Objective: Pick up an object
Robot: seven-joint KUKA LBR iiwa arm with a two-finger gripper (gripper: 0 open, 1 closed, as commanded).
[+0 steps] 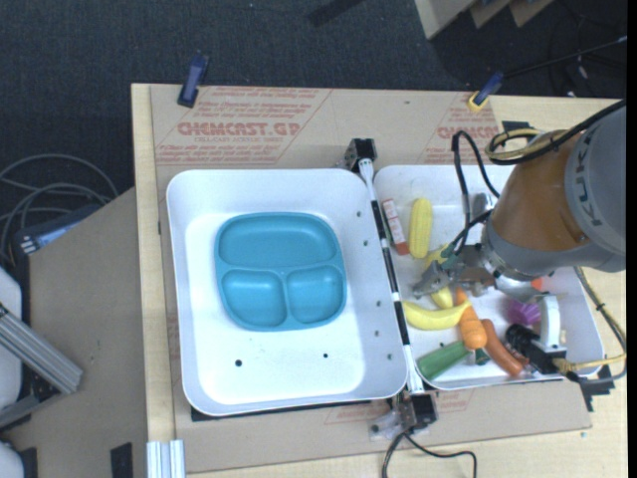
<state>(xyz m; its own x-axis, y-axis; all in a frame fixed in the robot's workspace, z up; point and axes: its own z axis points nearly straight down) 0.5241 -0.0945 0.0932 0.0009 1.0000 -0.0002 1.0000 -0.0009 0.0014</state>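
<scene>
Camera view: gripper (445,277), finger state indiscernible, is hovering over the curved yellow banana (436,316) in the right bin (587,317); a glossy blue three-compartment tray (281,269) is sitting in the left bin (194,297).

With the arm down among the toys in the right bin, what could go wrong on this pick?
The end effector sits amid crowded toys: the banana, corn and carrot lie close, so it may nudge neighbours or close on two.

The arm hides part of the right bin, so a grasp would be hard to confirm.
</scene>
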